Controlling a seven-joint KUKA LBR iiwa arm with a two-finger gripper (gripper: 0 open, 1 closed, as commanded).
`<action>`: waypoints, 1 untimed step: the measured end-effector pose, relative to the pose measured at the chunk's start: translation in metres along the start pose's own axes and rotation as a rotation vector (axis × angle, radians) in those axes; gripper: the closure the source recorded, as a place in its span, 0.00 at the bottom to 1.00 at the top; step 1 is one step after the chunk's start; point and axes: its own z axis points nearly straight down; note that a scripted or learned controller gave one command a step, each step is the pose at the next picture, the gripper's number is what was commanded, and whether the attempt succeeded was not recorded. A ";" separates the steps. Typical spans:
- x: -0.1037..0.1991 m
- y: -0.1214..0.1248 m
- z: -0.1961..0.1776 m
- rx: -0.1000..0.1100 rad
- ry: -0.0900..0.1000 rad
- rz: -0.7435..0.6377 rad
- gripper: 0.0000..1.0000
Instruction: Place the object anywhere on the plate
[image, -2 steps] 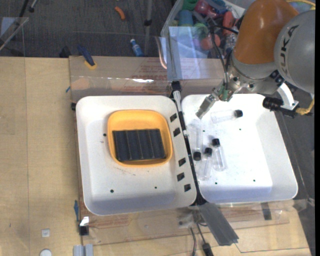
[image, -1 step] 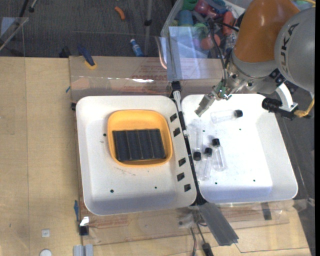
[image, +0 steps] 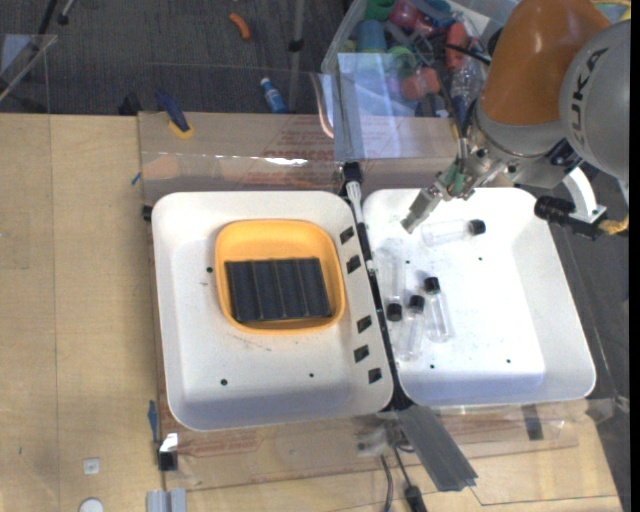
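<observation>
An orange-yellow plate (image: 232, 246) lies in the left bin (image: 190, 370). A black ribbed rectangular pad (image: 278, 290) rests flat on it. In the right bin (image: 520, 340) lie several clear vials with black caps: one near the back (image: 452, 232), the others grouped near the bin's left side (image: 436, 312). My gripper (image: 413, 217) hangs over the back left part of the right bin, slanted down toward the left. Its tip is just left of the back vial and apart from it. Nothing shows in its grasp.
A black divider with clips (image: 362, 300) runs between the two bins. A clear plastic box of coloured items (image: 400, 60) stands behind them. The grey and orange arm (image: 540, 70) covers the right bin's back right corner.
</observation>
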 end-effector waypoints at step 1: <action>-0.007 -0.004 -0.009 -0.001 -0.002 -0.151 0.00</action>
